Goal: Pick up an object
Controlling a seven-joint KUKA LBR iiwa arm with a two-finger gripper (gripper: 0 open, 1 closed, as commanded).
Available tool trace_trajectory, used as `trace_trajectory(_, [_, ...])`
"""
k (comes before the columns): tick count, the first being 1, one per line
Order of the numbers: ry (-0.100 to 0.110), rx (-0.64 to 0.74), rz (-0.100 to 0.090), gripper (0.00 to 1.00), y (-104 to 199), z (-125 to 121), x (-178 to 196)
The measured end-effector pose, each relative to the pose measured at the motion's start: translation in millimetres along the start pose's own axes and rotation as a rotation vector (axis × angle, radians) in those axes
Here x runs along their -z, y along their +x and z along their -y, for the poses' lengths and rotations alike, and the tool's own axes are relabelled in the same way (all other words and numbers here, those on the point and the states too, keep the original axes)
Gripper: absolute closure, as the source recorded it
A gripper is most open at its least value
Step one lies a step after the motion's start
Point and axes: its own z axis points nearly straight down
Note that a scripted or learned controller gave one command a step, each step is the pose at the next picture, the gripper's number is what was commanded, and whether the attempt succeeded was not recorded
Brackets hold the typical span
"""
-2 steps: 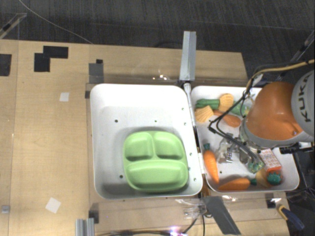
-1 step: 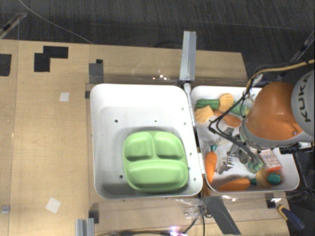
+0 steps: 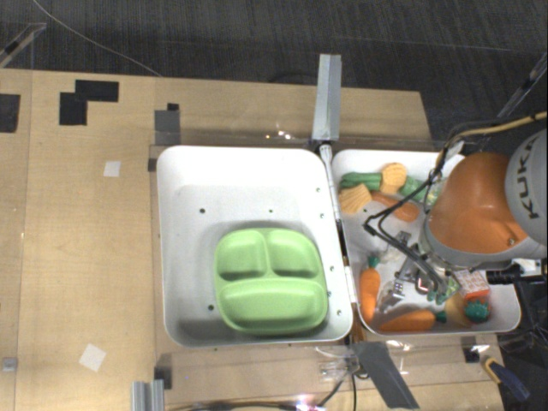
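The arm (image 3: 484, 208) comes in from the right and its orange band covers much of the right bin (image 3: 505, 319), so a good part of what lies in there is hidden under it. Below the band the gripper (image 3: 409, 282) hangs low over the bin's middle, a tangle of metal and black cable; I cannot tell how its fingers stand, and nothing can be made out between them.

Around it is a clutter of toy food. A carrot (image 3: 369, 291) lies upright along the bin's left wall, and a second, longer orange piece (image 3: 409, 321) lies across the bottom edge, just beside the gripper. At the top left sit a green vegetable (image 3: 360, 181), a yellow corn piece (image 3: 393, 176) and a tan wedge (image 3: 354, 199), close together. A small red-and-white box (image 3: 473, 286) and a dark green lump (image 3: 477, 312) peek out at the lower right, partly covered by the arm; whatever is printed on the box is too small to read.

The left bin (image 3: 188, 195) holds a green divided plate (image 3: 271, 279), lying flat, near its front.
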Motion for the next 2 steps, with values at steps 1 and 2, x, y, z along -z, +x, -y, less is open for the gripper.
trace_trajectory(1, [0.005, -0.056, -0.009, 0.00, -75.8, 56.2, 12.9])
trace_trajectory(2, [0.002, 0.046, 0.006, 0.00, -19.6, 59.3, 0.1])
